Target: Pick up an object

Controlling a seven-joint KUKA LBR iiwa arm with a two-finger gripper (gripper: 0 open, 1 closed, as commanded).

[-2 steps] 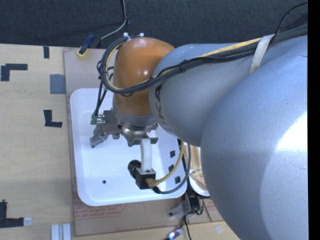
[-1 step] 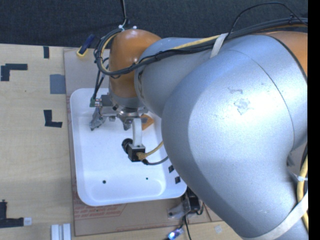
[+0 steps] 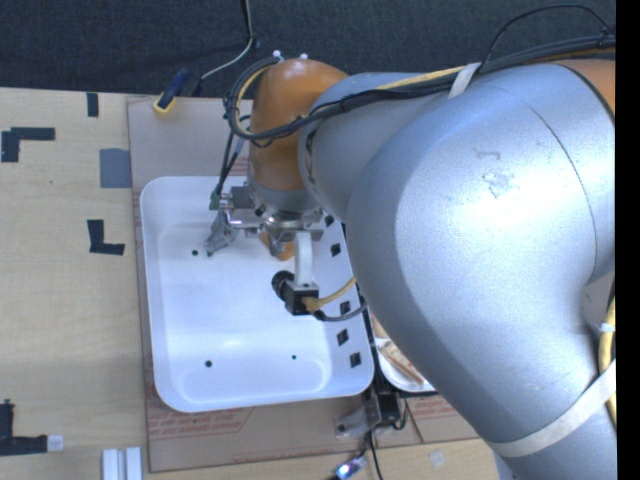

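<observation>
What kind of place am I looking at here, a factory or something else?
Most likely a robotics lab test bench: a big grey arm over a shallow white bin, loose cables, and black tape marks on the bench.

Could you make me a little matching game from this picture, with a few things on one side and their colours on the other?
Things:
1. bin
2. band above the wrist
3. big arm segment
4. clip at the board's top edge

Colours:
A. grey
B. blue and yellow
C. white
D. orange

Pairs: 1-C, 2-D, 3-A, 4-B
</observation>
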